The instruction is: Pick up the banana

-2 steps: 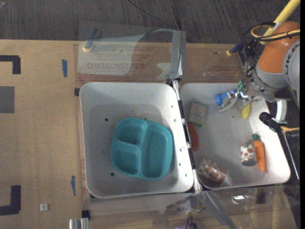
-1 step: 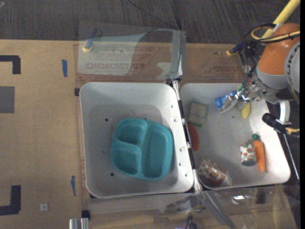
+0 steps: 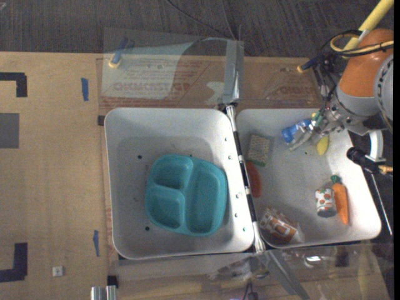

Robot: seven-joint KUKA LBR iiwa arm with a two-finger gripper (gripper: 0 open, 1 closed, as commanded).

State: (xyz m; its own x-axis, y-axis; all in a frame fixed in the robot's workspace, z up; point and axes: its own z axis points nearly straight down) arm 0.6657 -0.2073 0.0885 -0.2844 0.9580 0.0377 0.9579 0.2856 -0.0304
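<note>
The banana [image 3: 322, 145] is a small yellow piece lying in the far right part of the right bin [image 3: 294, 186], and the gripper covers much of it. My gripper [image 3: 317, 130] hangs at the end of the grey arm with the orange band [image 3: 365, 67], directly over the banana's upper end. A blue object [image 3: 292, 132] lies just left of the gripper, close against it. I cannot make out whether anything is held.
The right bin also holds a grey-green square pad [image 3: 259, 147], a red item [image 3: 253, 179] by the left wall, an orange carrot [image 3: 341, 204] next to a small can [image 3: 324, 202], and a wrapped packet [image 3: 279, 225]. A teal divided plate [image 3: 186, 194] lies in the left bin [image 3: 125, 136].
</note>
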